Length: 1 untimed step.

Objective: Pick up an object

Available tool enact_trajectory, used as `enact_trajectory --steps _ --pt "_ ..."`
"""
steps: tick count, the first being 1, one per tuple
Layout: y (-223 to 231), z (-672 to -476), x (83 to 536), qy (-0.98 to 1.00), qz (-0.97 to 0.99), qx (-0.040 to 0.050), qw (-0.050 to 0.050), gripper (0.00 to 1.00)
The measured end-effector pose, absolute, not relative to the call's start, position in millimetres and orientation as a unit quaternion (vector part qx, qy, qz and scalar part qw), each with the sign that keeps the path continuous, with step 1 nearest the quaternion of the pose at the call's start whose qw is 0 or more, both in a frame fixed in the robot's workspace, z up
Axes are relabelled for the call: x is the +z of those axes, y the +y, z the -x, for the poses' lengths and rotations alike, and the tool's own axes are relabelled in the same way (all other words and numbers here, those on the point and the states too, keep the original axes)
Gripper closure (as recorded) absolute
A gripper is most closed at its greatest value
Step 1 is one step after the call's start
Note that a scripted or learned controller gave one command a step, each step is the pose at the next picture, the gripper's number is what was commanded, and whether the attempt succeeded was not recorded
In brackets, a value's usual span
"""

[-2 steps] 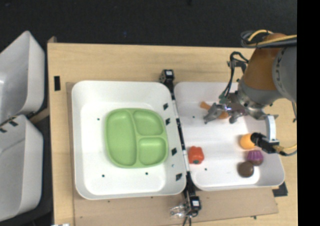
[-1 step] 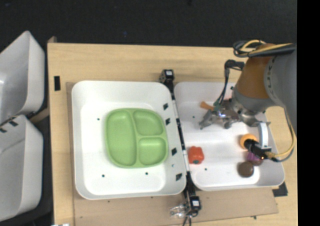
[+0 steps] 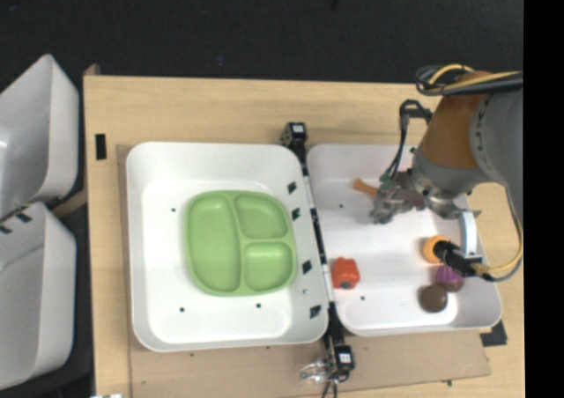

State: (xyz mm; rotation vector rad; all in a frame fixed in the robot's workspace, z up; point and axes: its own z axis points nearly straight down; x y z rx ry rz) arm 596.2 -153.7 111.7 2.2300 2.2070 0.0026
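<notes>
Camera view: the gripper (image 3: 385, 208) is low inside the right bin (image 3: 388, 313), near that bin's far side. Whether its pincer is apart or together cannot be told. A small orange carrot-like piece (image 3: 364, 185) lies just beside the gripper, toward the bin's far-left corner, possibly touching it; contact unclear. An orange-red pepper-like toy (image 3: 345, 273) sits at the bin's left wall, well apart from the gripper. A yellow-orange object (image 3: 432, 250), a purple object (image 3: 449, 277) and a brown round object (image 3: 433, 298) cluster at the bin's near-right corner. Beside the right bin, the left bin (image 3: 159, 317) holds a green divided plate (image 3: 239, 240).
</notes>
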Motion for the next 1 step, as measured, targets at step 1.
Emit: enact_trajectory --steps 1 --pt "-145.0 -593.9 166.0 0.709 -0.706 0.0009 0.001 1.00"
